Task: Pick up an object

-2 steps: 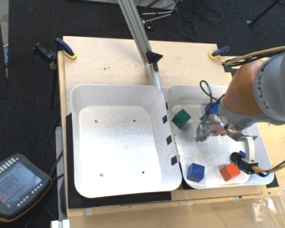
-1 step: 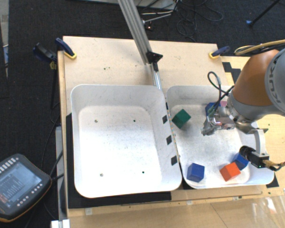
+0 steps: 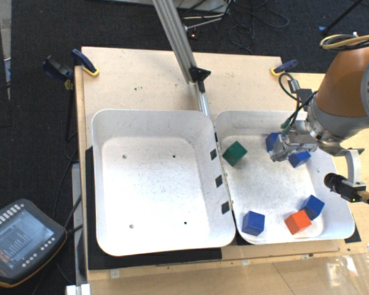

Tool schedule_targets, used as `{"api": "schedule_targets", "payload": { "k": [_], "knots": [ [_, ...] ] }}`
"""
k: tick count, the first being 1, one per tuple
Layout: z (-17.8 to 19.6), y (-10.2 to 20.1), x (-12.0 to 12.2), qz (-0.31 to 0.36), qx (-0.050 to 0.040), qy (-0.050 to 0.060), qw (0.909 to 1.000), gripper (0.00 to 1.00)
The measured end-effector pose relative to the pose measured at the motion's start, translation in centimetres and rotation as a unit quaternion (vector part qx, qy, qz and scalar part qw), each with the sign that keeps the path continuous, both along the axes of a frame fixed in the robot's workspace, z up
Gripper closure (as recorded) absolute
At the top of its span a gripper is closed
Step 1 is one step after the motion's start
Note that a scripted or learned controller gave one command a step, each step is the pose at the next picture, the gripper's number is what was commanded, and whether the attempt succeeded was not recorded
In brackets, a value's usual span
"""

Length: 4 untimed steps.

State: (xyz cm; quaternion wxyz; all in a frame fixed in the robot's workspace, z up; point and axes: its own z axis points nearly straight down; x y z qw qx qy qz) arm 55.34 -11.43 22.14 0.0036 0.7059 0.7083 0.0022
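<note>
Nearest the camera, at the lower left corner off the bench, lies a teach pendant point(image 3: 15, 241) with a lit screen. It plays no part in the task.

The bench carries two shallow white bins. The left bin point(image 3: 111, 226) holds only small dark specks. The right bin point(image 3: 270, 192) holds the loose objects: a green block point(image 3: 235, 153) near the dividing rim, a blue cube point(image 3: 253, 222) at the near edge, an orange block point(image 3: 297, 221) touching a second blue cube point(image 3: 313, 206) at the near right corner.

The gripper point(image 3: 287, 150) hangs low over the far part of the right bin, the grey arm point(image 3: 344, 97) with its orange band reaching in from the right. Two blue pieces flank it — one blue block point(image 3: 271, 142) on its left side, another blue block point(image 3: 300, 158) just below and to the right. Both sit close against the gripper body; contact cannot be confirmed from this angle.

Governing relation: the nearest candidates lie directly at the gripper, one on each side, so in my judgement little sideways travel is needed. The green block lies further left, well apart; the remaining three lie toward the camera.

Gripper state — cannot be determined; nothing can be confirmed as grasped. Judgement: pick not yet secured.
</note>
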Motion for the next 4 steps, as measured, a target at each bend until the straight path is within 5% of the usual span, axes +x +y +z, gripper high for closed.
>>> {"api": "schedule_targets", "payload": {
  "k": [1,4],
  "knots": [
    [4.2,0.0,0.2,0.000,0.0000,0.001,1.0000,1.00],
    [1.8,13.6,7.1,0.002,0.0014,0.002,1.0000,1.00]
  ]
}}
